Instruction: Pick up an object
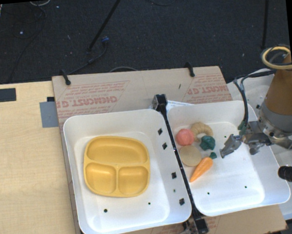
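The hand (pixel 231 146) sat over the right bin (pixel 247 191), reaching in from that bin's right side, just to the right of a tight cluster of small objects; whether it was released or clenched could not be told at this resolution, and nothing was visibly grasped. The main risk from this position was judged to be crowding: the pink ball (pixel 185 137), the beige ring (pixel 201 129), the dark green piece (pixel 208 143), the pale disc (pixel 190 156) and the orange carrot (pixel 201 169) lay touching or nearly touching near the divider between the bins, so a descent could land on two items at once or push one aside without capture. The ball would probably roll away under an off-centre contact. The disc lay flat and low, which would probably leave little edge for gripping. The carrot was tapered and lay at a slant, so a closure along its length rather than across it would likely slip. The nearest candidate, the dark green piece, was small, irregular and dark teal, resting between the ring and the disc. The left bin (pixel 94 218) carried a yellow sectioned tray (pixel 117 165), well apart from the hand.
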